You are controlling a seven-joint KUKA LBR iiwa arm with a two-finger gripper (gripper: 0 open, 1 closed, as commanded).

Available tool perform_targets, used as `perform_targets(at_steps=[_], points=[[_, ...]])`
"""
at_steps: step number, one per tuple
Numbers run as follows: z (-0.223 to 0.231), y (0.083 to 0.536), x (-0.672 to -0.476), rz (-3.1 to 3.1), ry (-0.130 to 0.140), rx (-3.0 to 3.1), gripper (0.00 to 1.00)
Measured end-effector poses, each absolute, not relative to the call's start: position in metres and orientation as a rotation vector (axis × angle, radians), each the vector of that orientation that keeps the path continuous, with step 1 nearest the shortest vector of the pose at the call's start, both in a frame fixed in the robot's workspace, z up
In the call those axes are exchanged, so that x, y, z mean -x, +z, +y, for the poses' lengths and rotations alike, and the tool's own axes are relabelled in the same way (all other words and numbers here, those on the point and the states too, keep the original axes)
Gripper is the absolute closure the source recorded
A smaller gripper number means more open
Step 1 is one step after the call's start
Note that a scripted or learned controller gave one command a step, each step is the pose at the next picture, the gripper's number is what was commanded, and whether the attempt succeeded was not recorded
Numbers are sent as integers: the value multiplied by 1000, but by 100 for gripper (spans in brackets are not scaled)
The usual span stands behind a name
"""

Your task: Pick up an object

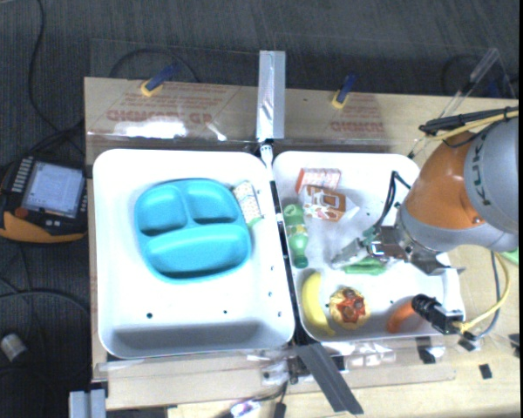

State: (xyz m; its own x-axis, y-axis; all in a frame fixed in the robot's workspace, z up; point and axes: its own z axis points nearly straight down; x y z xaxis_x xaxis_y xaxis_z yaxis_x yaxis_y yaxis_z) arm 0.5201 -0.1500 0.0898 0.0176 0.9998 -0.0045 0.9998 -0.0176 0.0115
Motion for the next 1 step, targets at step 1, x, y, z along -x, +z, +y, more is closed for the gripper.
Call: perform_targets(at_steps=[1], points=[[-148,98,-521,2199,10,-2233,100]])
